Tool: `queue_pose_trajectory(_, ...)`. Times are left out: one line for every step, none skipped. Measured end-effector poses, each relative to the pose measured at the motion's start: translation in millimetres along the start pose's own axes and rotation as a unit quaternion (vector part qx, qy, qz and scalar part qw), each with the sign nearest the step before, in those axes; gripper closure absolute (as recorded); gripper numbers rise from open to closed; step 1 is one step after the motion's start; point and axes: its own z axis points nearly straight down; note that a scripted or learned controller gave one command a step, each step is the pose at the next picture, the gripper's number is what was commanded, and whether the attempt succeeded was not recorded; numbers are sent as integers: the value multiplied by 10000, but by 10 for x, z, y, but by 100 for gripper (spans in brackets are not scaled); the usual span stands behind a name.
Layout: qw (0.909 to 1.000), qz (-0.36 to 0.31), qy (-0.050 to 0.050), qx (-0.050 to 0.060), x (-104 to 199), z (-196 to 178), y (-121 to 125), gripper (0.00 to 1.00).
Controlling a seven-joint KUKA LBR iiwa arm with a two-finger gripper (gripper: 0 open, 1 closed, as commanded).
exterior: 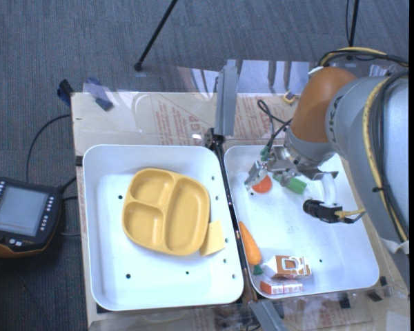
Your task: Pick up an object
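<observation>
**End effector low over the tomato in the right bin**

From the one camera above the table, we see two white bins side by side. The left bin (103,267) carries a yellow divided plate (167,211) near its middle, with a pale yellow wedge of cheese (214,238) touching the plate's lower right edge, close to the wall shared with the other bin.

In the right bin (359,261), the arm (362,123) reaches down from the table's right side. Its end effector (260,176) sits near the bin's far left corner, right over a small red-orange tomato (262,185). A green piece (297,183) lies just beside it, under the wrist. We cannot tell whether the end effector is open or closed, nor whether it has the tomato.

Along the bin's left wall lies a carrot (249,243), and at the near edge rest a small orange-and-white carton (290,265) and a flatter red-and-white packet (283,288), close together.

We judge the tomato to be the target. It looks like a light, smooth plastic toy, rounded and so likely to roll or squirt out of a pinch. We would take it across its widest part, squarely centred. The carrot would be the easier alternative: stiff and long, best gripped across its thick middle.
</observation>
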Motion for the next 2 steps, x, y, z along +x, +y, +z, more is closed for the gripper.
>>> queue_pose_trajectory(10000, -23, -7, 5, -1, -96, 1, 100)
queue_pose_trajectory(10000, -28, -4, 11, 7, -90, 0, 0)
